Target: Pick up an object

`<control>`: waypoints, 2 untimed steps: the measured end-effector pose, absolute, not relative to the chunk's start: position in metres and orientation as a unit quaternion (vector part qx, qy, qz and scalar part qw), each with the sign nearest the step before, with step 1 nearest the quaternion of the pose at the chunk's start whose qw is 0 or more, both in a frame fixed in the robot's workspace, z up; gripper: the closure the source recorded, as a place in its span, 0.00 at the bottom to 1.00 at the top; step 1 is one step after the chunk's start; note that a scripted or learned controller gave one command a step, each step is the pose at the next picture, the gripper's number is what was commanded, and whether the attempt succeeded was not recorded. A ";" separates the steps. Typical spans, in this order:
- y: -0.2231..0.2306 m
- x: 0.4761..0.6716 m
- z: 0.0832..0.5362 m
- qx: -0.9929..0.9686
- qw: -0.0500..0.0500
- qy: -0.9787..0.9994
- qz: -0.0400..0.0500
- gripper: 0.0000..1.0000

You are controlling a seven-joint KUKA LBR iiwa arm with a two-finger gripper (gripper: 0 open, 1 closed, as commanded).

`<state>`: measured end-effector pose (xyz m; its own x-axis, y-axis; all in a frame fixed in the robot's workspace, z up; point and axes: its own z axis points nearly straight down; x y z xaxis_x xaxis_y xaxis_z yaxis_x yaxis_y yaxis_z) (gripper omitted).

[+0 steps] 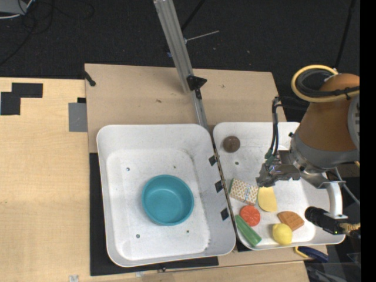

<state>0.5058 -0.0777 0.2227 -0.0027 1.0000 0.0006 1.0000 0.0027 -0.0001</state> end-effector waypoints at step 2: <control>0.034 0.509 0.226 -0.706 0.000 -0.708 0.000 1.00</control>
